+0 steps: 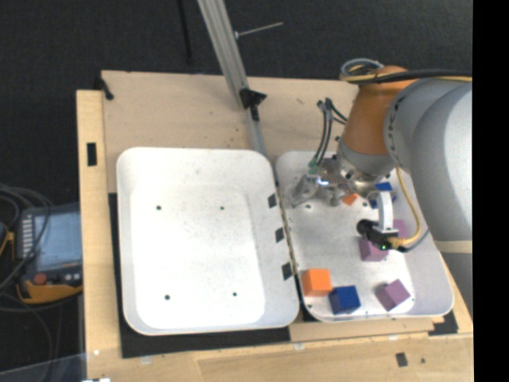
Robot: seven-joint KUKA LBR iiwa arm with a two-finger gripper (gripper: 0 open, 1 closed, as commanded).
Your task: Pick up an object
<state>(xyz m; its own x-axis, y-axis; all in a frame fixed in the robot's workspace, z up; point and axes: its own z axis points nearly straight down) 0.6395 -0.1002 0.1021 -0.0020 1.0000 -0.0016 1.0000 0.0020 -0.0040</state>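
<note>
Gripper [306, 188] of the grey arm [433, 150] is low over the far left part of the right bin [334, 241], near the wall that meets the left bin [199, 237]. The metal fingers are seen from above and are blurred, so I cannot tell if they are apart or together, and nothing is visible between them.

Inside the right bin, several small blocks lie on the white floor. An orange cube [318, 280] is near the front left corner, and a blue cube [345, 298] is just beside it, toward the front rim. A purple block [393, 294] lies further right, apart from the blue one. Another purple block [371, 250] is in the middle right, partly behind a black cable part of the arm. Under the wrist, a small orange piece [348, 200] and a blue piece [385, 188] are partly hidden.

All blocks are apart from the gripper. A grey metal pole [227, 54] goes up slanted from the bench [183, 106] behind the bins.
</note>
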